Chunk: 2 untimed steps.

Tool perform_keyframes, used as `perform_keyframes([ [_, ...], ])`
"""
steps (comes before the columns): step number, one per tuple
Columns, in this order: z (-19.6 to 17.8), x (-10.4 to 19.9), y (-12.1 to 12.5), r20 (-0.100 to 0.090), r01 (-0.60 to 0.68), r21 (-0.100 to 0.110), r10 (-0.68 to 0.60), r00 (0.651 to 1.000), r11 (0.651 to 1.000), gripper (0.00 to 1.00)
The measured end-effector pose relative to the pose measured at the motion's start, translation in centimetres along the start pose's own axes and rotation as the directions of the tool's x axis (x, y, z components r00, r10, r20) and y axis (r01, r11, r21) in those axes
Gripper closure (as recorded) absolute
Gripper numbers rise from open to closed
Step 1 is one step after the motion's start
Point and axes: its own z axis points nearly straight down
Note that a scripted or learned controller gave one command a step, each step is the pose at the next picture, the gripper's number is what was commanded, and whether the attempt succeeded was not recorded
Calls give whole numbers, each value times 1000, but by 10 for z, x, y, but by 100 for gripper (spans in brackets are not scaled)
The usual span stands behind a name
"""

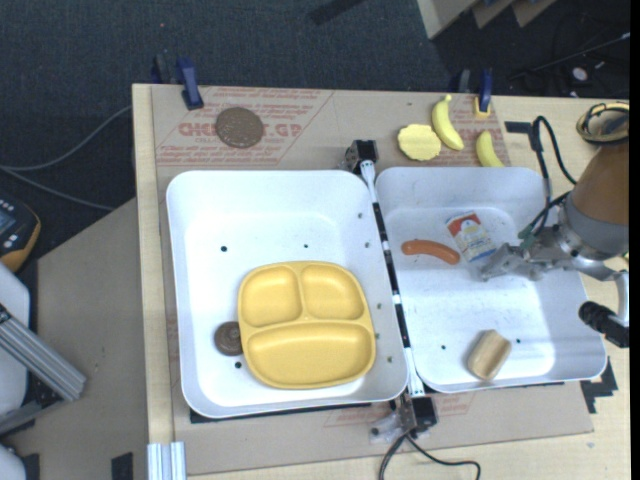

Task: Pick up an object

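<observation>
Hand (492,265) is seen low in right bin (520,358), finger state cannot be told; packet (468,234) and sausage (431,252) lie just beside it. Packet may be nudged aside, possibly missed.

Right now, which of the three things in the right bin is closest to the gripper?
The small white and red packet, lying just left of the gripper. The hot dog is further left, and the tan block sits near the bin's front edge.

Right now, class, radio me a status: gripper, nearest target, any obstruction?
Gripper low in right bin, beside small packet. Hot dog just left of it. Nothing between them.
</observation>
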Motion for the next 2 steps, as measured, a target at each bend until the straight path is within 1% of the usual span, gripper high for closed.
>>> perform_keyframes([
  [1,-30,71,57,7,5,-8,-5,1000,1000,0],
  [2,-1,28,89,10,-2,-6,2,1000,1000,0],
])
